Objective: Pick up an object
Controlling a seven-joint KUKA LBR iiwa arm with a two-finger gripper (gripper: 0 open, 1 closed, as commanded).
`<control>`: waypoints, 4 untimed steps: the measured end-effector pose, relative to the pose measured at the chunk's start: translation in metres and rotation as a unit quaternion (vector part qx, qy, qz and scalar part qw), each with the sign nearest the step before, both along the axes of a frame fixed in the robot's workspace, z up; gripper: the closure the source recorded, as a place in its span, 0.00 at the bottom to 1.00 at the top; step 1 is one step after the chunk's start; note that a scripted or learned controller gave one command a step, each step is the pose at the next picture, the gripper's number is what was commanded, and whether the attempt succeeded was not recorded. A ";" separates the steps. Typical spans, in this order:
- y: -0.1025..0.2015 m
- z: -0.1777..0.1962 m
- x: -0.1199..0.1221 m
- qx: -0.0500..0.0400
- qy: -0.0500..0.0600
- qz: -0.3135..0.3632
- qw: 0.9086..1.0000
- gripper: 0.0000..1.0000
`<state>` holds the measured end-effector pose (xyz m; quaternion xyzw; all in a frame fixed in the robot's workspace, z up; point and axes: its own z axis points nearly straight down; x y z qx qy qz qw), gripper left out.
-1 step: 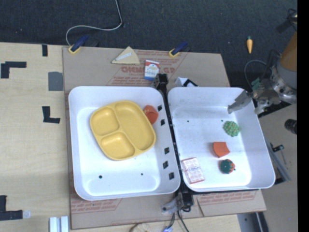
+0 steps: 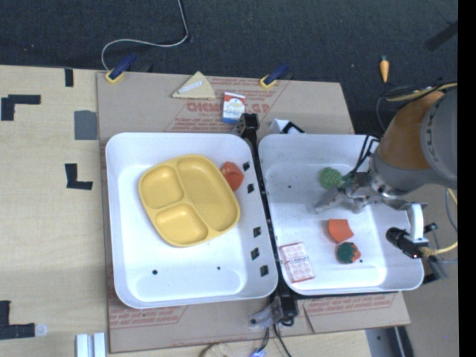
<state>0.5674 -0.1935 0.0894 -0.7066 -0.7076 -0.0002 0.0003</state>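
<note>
Over the right bin (image 2: 286, 162) my pincer (image 2: 325, 201) hangs, its opening impossible to judge; nearest is the green broccoli-like piece (image 2: 330, 176); I should centre, then descend squarely.

Dark carpet (image 2: 297, 21) — pale wooden bench (image 2: 44, 222)

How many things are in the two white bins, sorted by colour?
Yellow: 1, the divided plate in the left bin.
Orange-red: 2, a small piece beside the plate and a block in the right bin.
Green: 2, a broccoli-like piece and a dark ball.
White and red: 1, a flat packet.
Total: 6
</note>
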 end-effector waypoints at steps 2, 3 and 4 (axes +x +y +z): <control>0.060 -0.003 -0.038 -0.001 -0.001 -0.001 1.000 0.00; 0.015 -0.003 -0.082 -0.002 -0.002 -0.001 1.000 0.00; 0.014 0.008 -0.081 -0.003 -0.004 -0.001 1.000 1.00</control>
